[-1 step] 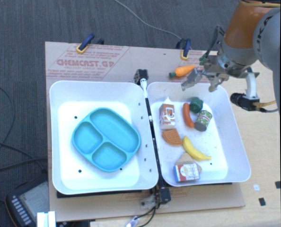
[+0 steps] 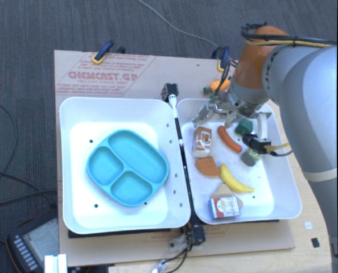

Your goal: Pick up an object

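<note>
Over the far end of the right bin (image 2: 283,209) is where we've got the hand (image 2: 225,110) parked, low above the clutter, and honestly we can't tell how wide it's open or whether anything is in it; the metal bits blur together from up here.

Closest pick looks like the red sausage (image 2: 230,139), just below the hand and toward the arm's side. If we're going for it, we'd want to line up across its short width and come straight down, since it lies at a slant and will probably roll. The brown packet (image 2: 201,141) sits just below the hand on the other side, near enough to get nudged.

Further out from the hand: a round cookie (image 2: 207,166), a banana (image 2: 235,179), and a red-and-white box (image 2: 225,207) at the near end. A dark green block (image 2: 246,125) and a grey lump (image 2: 249,157) sit under the wrist, so they're awkward. The left bin (image 2: 72,118), well away, carries a blue divided plate (image 2: 127,167).
</note>
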`<state>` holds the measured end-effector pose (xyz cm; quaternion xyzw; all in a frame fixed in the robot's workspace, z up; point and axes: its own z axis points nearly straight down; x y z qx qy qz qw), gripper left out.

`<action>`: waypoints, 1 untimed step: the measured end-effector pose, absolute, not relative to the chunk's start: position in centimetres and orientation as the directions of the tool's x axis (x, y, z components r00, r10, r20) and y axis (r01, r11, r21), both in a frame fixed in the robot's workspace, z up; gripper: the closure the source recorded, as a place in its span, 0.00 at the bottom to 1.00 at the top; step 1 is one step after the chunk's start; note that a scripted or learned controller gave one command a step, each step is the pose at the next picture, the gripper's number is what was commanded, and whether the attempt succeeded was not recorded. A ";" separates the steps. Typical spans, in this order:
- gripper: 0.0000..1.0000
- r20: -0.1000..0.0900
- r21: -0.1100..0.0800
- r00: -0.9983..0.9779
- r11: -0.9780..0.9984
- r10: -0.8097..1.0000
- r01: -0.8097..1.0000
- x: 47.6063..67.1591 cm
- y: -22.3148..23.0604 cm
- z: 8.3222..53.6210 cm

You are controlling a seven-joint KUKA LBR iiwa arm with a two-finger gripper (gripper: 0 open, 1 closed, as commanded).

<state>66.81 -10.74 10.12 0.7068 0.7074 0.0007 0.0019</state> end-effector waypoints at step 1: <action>1.00 -0.002 0.003 -0.001 0.001 1.000 1.000 66.8 -10.7 11.1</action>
